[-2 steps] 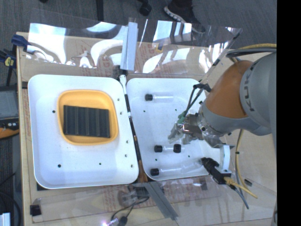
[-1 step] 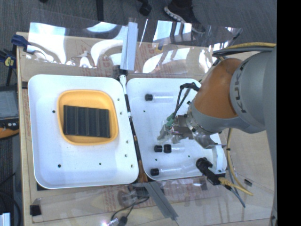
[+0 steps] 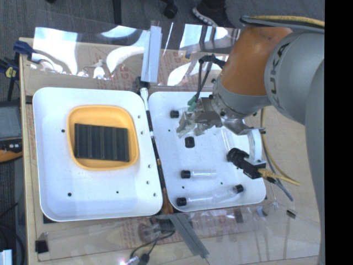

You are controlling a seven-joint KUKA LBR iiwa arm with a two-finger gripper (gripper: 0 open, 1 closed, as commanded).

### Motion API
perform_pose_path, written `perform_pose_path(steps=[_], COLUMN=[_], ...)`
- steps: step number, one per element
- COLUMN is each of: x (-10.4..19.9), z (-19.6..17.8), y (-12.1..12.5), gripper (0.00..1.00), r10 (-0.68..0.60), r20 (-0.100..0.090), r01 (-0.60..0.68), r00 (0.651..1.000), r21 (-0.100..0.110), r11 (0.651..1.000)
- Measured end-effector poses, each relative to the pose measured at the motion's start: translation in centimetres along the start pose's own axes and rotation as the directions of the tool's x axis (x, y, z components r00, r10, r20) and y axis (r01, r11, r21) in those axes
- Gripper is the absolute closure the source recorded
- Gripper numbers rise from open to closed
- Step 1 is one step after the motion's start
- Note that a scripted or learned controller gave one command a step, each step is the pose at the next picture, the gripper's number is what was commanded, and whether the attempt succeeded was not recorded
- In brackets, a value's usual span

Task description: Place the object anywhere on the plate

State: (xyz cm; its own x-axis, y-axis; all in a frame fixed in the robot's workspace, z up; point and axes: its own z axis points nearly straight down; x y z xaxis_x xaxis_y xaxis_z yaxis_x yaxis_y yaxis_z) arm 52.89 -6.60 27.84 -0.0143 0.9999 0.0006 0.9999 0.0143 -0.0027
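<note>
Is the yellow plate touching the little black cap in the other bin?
Apart. The camera view shows the yellow plate in the left bin and the black cap in the right bin, with both bins' rims between them.

The arm (image 3: 276,65) reaches over the right bin (image 3: 165,164), its gripper (image 3: 190,120) low near the bin's upper middle. Clear black-capped tubes (image 3: 198,174) lie on the floor nearby. The left bin (image 3: 49,175) bears a yellow plate (image 3: 102,117) holding a dark ridged block (image 3: 102,141).
</note>
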Motion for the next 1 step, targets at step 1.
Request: perform_pose_path(steps=[1], x=[3.07], z=[7.6], y=[3.96], gripper=[1.0], r10=[-0.087], r20=[0.0], r01=[0.087], r00=[0.996], r21=[0.005], r11=[0.996])
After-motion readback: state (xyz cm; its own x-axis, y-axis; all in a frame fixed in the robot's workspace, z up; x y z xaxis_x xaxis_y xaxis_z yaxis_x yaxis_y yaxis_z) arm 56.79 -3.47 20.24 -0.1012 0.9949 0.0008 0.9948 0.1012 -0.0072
